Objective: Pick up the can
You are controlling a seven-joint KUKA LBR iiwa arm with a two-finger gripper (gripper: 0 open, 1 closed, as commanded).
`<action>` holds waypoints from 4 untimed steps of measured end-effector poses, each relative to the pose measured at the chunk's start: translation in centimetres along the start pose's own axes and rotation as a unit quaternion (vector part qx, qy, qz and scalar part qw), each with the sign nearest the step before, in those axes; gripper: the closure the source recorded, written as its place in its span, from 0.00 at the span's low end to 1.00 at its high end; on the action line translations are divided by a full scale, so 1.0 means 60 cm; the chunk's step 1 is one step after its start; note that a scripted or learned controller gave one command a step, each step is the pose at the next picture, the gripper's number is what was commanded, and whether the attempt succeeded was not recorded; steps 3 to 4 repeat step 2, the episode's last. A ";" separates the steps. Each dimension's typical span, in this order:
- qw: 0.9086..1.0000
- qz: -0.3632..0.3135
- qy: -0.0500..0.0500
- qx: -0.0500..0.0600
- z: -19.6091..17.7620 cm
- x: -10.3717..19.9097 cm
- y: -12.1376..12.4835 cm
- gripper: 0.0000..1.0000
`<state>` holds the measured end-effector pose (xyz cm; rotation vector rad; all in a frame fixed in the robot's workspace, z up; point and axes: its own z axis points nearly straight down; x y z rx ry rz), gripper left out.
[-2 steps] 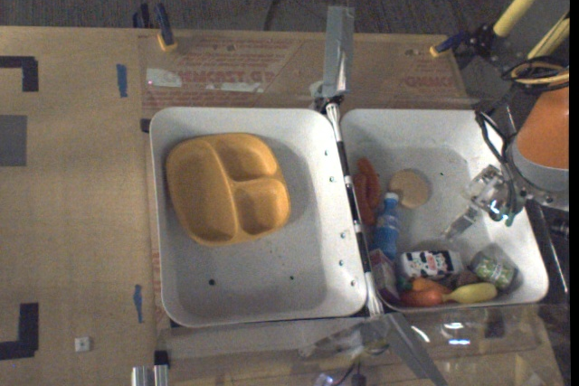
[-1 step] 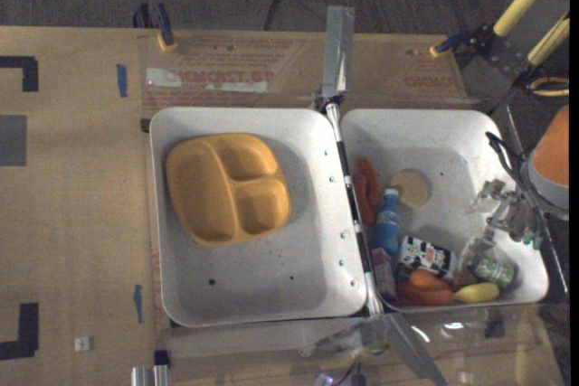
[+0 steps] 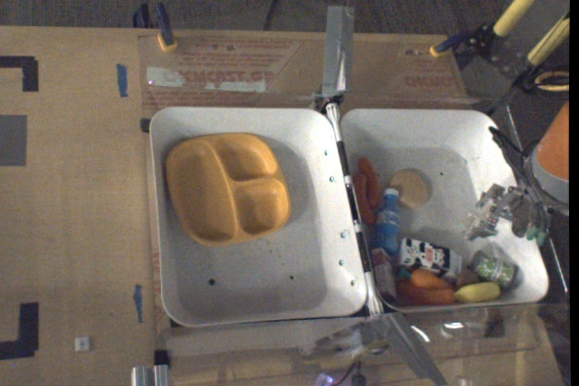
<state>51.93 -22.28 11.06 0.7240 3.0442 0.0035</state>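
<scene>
The can (image 3: 494, 268), small with a green label, lies on its side in the right bin (image 3: 452, 145) near its front right corner. My gripper (image 3: 499, 214) hangs over the right side of that bin, a little behind and above the can, not touching it. It is open and nothing sits between its fingers. The grey arm with its orange band (image 3: 555, 151) comes in from the right edge.
Around the can lie a yellow banana (image 3: 478, 291), an orange carrot (image 3: 425, 290), a milk carton (image 3: 425, 257), a blue bottle (image 3: 388, 223), reddish sausages (image 3: 365, 185) and a tan disc (image 3: 409, 187). The left bin (image 3: 271, 285) holds a yellow divided plate (image 3: 226, 187).
</scene>
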 end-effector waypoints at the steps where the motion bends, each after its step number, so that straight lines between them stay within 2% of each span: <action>1: 1.000 0.024 0.002 0.002 -0.185 -0.079 0.040 1.00; 2: 0.986 -0.165 0.000 0.001 -0.257 -0.177 0.091 1.00; 4: 0.986 -0.165 0.000 0.001 -0.257 -0.177 0.091 1.00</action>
